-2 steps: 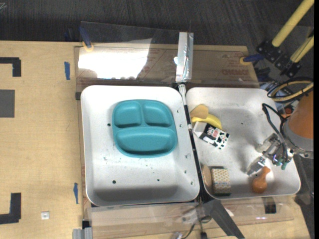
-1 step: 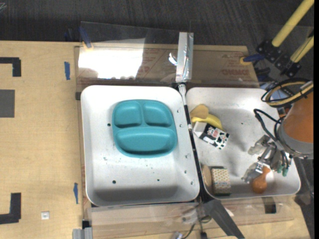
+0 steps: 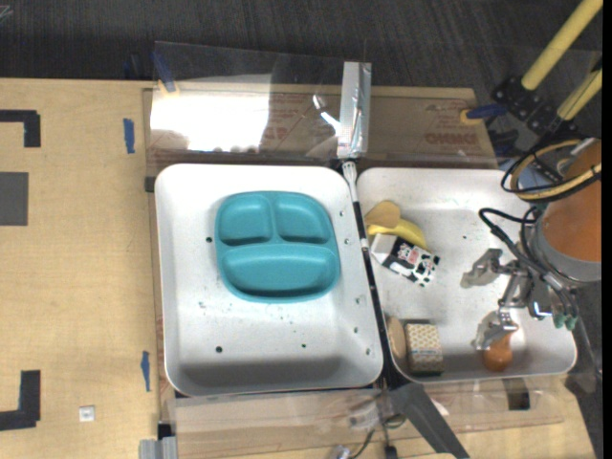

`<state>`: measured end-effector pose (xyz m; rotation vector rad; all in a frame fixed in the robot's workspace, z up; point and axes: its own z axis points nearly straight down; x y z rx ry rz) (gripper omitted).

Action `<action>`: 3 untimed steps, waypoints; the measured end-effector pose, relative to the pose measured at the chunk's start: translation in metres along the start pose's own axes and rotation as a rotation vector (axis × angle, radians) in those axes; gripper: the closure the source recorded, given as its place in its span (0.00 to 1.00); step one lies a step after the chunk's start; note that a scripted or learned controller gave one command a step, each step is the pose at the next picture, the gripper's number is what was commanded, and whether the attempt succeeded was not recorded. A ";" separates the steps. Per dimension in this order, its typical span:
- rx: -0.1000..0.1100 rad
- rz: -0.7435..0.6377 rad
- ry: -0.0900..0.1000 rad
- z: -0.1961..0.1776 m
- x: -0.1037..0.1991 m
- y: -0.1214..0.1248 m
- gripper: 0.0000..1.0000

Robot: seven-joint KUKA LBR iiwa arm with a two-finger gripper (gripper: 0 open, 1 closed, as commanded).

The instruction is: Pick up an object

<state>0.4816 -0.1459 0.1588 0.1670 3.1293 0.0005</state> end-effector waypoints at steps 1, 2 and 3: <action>0.000 -0.141 -0.003 0.031 -0.049 0.053 0.00; 0.001 -0.299 -0.023 0.064 -0.017 0.056 0.00; 0.002 -0.298 -0.019 0.053 -0.017 0.056 1.00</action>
